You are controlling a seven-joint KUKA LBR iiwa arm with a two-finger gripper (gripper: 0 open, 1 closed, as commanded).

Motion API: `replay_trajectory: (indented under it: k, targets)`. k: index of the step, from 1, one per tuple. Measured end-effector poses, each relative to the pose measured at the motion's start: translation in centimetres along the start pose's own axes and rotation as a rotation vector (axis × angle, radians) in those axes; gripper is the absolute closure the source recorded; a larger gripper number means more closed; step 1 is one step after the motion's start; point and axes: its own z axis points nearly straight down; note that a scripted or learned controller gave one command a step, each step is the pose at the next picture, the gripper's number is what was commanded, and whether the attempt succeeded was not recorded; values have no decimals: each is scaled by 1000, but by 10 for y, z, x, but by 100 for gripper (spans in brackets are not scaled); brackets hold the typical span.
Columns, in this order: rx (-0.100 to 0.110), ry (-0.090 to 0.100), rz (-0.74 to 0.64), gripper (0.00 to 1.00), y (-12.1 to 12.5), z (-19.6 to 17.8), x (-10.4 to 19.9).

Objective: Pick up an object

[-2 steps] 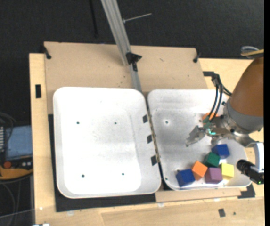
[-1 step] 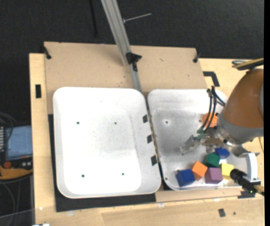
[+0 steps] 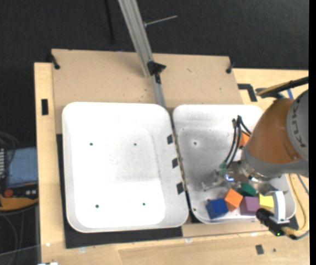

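We see the grey arm (image 3: 276, 139) with its orange band reaching in from the right over the right bin (image 3: 202, 126), its wrist low above the bin's near right part. The pincer (image 3: 226, 178) hangs just above the floor of that bin, close to the far edge of a small heap of blocks — whether it is apart or together we cannot tell, since the wrist and cables crowd it. The blocks lie bunched in the near right corner of the right bin: a blue block (image 3: 217, 207) on the left, an orange block (image 3: 234, 199) touching it, a green block (image 3: 248, 190) beyond, a purple block (image 3: 250, 204) and a yellow block (image 3: 266, 201) further right. The left bin (image 3: 119, 164) sits beside it on the desk (image 3: 141, 70) — their rims meet in the middle.
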Motion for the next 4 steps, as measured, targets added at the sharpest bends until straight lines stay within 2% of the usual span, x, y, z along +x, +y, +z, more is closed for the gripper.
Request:
replay_trajectory:
  k: [1,2,4]
  targets:
    - [-7,-2,1,0,1,26,-2]
    - [-12,1,7,100,2,14,-2]
    - [-12,0,-6,100,9,-82,7]
